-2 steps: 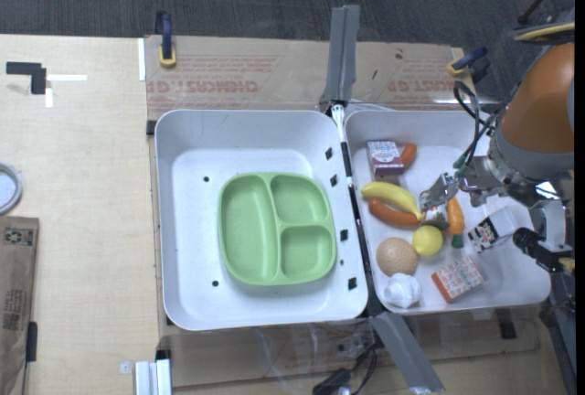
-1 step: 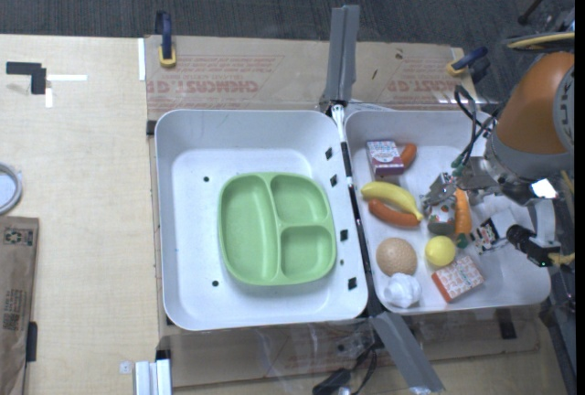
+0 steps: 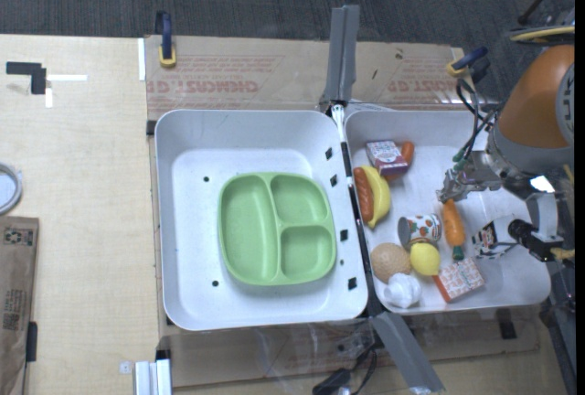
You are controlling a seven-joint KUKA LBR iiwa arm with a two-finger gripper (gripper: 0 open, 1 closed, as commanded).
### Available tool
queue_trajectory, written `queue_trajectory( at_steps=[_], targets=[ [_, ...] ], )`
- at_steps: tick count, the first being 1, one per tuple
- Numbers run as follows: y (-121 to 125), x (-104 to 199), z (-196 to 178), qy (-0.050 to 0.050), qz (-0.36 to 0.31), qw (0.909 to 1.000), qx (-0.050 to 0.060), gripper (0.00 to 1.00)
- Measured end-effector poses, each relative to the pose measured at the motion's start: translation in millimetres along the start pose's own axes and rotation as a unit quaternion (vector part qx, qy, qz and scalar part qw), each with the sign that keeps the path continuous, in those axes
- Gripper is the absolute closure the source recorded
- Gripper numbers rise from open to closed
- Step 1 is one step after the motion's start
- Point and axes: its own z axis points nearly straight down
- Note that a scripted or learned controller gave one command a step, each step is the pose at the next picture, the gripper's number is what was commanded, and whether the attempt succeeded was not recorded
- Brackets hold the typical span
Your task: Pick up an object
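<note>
While the tool hovered in the right bin, the carrot lay just toward six o'clock, long axis twelve-to-six; its opening was seemingly unreadable, nothing visibly held.

In the right bin we see toys crowded along the left half: a banana beside a hot dog, a purple box, a small can, a lemon, a carrot and a red carton. The hand sits just above the carrot. We find bare floor along the far wall and the right near corner. The left bin carries a green divided plate, with open floor around it.
</note>
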Motion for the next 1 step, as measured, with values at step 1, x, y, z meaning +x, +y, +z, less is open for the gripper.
queue_trajectory(
  at_steps=[1],
  targets=[
    [-4.5,55.2,-94.5,-0.001,0.010,0.9999,0.004,1.00]
  ],
)
